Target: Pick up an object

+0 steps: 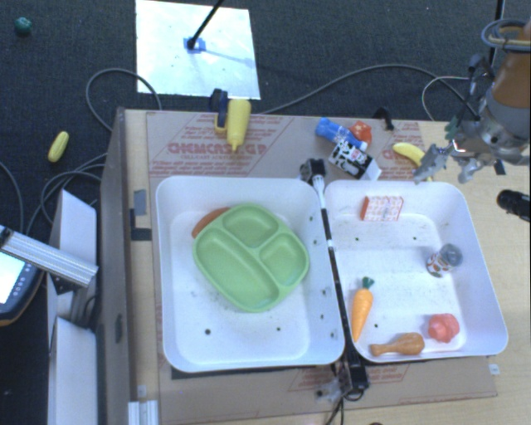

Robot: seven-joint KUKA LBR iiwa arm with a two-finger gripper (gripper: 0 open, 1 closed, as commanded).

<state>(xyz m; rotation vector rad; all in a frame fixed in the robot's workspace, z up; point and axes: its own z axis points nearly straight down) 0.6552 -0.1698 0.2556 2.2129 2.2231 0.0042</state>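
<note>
Gripper (448, 163) sits at the upper right, above the far right corner of the right bin (474, 216), hanging off the grey arm (506, 100); we see its two fingers spread apart, one toward the left near the toy banana (407, 152) and one toward the right, with nothing between them. Right bin holds five things we can pick out: a small red-and-white patterned box (382, 207) near its far left corner, a small can (444, 259) lying by the right wall, a toy carrot (362, 306) upright along the left wall, a tan drumstick-shaped toy (397, 344) lying along the near wall, and a red lumpy toy (444, 327) just beside it toward the near right corner. All of these are well apart from the gripper. Left bin (178, 249) carries a green divided plate (251, 256) tilted in the middle, with an orange object (207, 222) poking out from under its far left edge; we cannot tell what it is. On the cardboard behind the bins we see a yellow bottle (236, 121), a blue object (332, 129), a black-and-white carton (349, 157) and the banana. A second yellow toy (57, 146) lies on the dark floor at far left, and a small green ball (23, 26) sits in the top left corner.
</note>
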